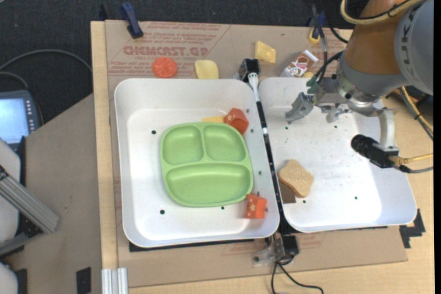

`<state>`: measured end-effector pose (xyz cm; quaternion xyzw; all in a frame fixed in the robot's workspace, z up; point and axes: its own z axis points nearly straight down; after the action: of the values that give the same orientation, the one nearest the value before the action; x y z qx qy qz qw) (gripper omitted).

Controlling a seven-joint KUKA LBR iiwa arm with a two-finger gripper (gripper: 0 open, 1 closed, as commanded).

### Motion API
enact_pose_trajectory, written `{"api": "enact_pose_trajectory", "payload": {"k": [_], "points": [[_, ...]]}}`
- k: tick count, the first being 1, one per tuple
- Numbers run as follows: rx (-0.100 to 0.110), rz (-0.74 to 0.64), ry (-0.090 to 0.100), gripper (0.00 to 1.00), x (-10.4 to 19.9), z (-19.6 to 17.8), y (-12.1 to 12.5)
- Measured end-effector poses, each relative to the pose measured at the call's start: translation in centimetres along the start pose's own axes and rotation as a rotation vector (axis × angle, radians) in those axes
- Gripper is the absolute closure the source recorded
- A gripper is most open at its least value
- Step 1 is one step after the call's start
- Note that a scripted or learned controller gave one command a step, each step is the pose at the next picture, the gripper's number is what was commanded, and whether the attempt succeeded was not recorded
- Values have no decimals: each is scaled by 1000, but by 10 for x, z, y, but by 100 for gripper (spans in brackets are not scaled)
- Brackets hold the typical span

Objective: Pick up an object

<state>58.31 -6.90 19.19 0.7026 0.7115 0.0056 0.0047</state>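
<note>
My gripper [317, 110] hangs over the back left part of the right bin [386, 213]. Its two grey fingers [299, 107] stand spread apart, open, with nothing between them. A tan bread slice [296, 179] lies in the same bin by its left wall, nearer the front than the gripper. In the left bin [134, 148] a green divided plate [205, 163] lies flat. A red-orange piece [236, 120] rests at the plate's back right corner, and a small orange block [255, 206] sits at its front right corner.
Behind the bins on the cardboard lie an orange disc [164, 67], a pale yellow piece [206, 69], a yellow wedge [264, 51] and a small printed packet [298, 65]. A black cylinder [369, 149] on a cable hangs over the right bin's right side.
</note>
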Motion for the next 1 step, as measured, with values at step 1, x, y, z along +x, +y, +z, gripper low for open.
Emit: {"api": "enact_pose_trajectory", "payload": {"k": [1], "points": [[24,22,0,0,-83,112,-58]]}}
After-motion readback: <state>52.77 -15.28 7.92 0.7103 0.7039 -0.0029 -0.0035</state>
